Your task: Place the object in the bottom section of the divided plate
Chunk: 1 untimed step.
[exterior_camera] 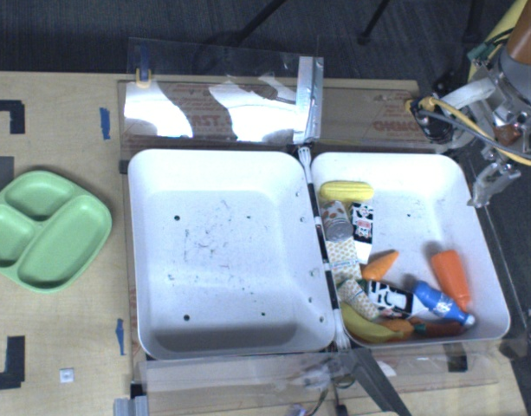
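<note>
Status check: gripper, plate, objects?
Gripper hangs above the right bin's far edge. Green divided plate on the bench, left. Toys piled in right bin.

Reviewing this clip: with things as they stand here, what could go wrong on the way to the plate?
1. The toys are piled tightly in the right bin: the carrot, banana and blue bottle touch, so a grasp may slip or catch two.
2. The green divided plate sits beyond the left bin, a long carry; a weak hold could drop.

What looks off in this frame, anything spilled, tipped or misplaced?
Nothing spilled or broken. The toys are all heaped along the right bin's left and bottom edges, with a banana buried under others. The green divided plate sits outside both bins, far left on the bench.
</note>
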Motion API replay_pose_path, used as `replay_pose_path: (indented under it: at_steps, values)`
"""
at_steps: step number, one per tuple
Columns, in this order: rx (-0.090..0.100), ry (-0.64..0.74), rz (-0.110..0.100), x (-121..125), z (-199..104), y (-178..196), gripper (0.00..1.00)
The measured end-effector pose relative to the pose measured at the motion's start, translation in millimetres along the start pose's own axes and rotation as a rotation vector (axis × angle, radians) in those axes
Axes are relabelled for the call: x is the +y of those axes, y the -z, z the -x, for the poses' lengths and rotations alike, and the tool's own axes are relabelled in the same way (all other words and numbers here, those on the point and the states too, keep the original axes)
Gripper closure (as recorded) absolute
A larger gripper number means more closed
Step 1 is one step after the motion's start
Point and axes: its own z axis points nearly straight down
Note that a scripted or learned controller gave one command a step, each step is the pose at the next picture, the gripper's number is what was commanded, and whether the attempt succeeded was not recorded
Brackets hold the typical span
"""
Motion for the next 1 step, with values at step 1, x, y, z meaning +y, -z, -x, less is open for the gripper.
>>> replay_pose_path:
  at_steps: [1]
  values:
    - [0.000,0.000,0.000,0.0,0.0,0.0,0.00]
